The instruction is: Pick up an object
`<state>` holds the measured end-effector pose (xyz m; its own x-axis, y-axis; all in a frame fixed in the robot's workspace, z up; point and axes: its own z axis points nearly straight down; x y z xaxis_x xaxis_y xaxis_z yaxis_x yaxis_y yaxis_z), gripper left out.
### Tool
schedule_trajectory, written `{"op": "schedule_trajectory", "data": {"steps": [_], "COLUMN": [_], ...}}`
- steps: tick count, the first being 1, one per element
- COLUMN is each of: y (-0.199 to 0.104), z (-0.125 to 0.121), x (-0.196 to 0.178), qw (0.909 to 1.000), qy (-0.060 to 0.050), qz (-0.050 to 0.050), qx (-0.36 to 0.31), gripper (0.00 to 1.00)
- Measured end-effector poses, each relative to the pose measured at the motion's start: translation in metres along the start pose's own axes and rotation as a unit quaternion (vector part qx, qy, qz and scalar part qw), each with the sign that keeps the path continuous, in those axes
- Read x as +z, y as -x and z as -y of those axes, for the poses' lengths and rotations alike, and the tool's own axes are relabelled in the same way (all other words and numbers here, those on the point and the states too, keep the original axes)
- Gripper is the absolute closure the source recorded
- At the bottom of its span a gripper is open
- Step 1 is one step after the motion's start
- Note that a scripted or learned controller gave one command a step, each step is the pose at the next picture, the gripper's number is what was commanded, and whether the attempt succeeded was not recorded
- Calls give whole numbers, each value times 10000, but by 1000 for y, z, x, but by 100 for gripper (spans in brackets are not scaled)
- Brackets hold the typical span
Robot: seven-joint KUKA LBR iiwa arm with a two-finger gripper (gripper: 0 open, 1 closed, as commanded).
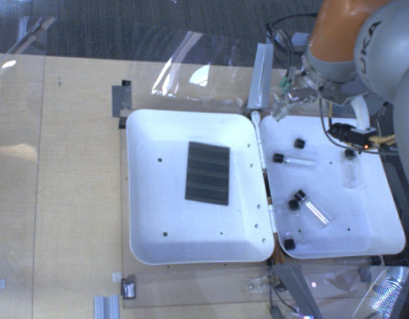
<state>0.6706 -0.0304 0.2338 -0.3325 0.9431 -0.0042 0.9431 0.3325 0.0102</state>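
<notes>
- The gripper (289, 97) sits in the upper right of the frame, over the far left corner of the right bin (384, 241), close to the metal divider post (260, 77) that stands between the two bins.
- I cannot tell how the gripper is set; it is small, shiny and partly lost against the clutter there, and nothing can be seen pinched in it.
- Above it rises the arm (384, 38), grey with its orange band, filling the top right corner; black cables (347, 133) trail from it over the far edge of the right bin.
- In the right bin lie several clear tubes with black caps: one (292, 158) lies level in the upper left part of the bin, just below the gripper but apart from it.
- A small black cap (299, 143) sits just above that tube.
- Another capped tube (309, 207) lies slanted near the bin's middle, lower in the frame.
- A black piece (288, 244) rests in the bin's lower left corner.
- A faint clear tube (350, 168) shows toward the right part of the bin.
- The left bin (151, 244) holds a dark ribbed rectangular pad (208, 173), lying flat near its centre, well apart from the gripper.
- Both bins rest on a pale wooden bench (52, 198).
</notes>
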Motion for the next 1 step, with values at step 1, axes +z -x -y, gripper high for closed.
{"op": "schedule_trajectory", "data": {"steps": [1], "y": [44], "z": [58], "x": [30], "qw": [9861], "qy": [-17], "qz": [-9], "qx": [-1662], "gripper": [100]}}
